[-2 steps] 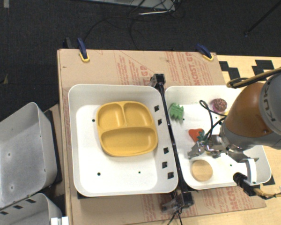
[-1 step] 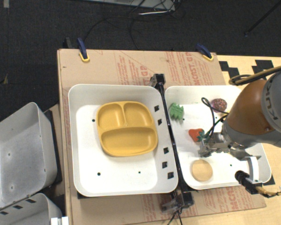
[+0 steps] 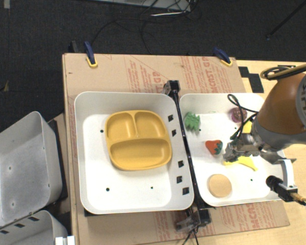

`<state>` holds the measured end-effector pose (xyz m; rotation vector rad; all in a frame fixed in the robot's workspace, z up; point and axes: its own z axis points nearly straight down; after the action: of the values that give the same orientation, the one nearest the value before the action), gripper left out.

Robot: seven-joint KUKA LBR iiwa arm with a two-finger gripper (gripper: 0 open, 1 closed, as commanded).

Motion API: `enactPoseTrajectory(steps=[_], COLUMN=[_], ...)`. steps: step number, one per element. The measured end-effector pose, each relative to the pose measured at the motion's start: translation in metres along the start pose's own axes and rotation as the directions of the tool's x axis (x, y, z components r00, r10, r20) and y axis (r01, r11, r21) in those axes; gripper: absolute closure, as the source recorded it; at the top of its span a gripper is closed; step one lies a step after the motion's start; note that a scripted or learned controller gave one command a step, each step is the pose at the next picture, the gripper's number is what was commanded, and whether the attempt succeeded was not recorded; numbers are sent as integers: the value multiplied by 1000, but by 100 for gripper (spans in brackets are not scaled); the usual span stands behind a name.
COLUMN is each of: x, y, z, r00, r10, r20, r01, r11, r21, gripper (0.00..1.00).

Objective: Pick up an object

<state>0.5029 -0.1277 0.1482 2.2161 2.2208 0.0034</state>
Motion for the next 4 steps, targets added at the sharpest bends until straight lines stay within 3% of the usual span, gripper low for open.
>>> enactPoseTrajectory(steps=[2, 4], x=[-7, 103], y=[10, 44], z=[-125, -107], r00=[1000, 1000], r10=[-1, -5], r20=[1, -3], r01=[1, 5], r11=[1000, 1000], r21=[-3, 6], gripper=[100, 100])
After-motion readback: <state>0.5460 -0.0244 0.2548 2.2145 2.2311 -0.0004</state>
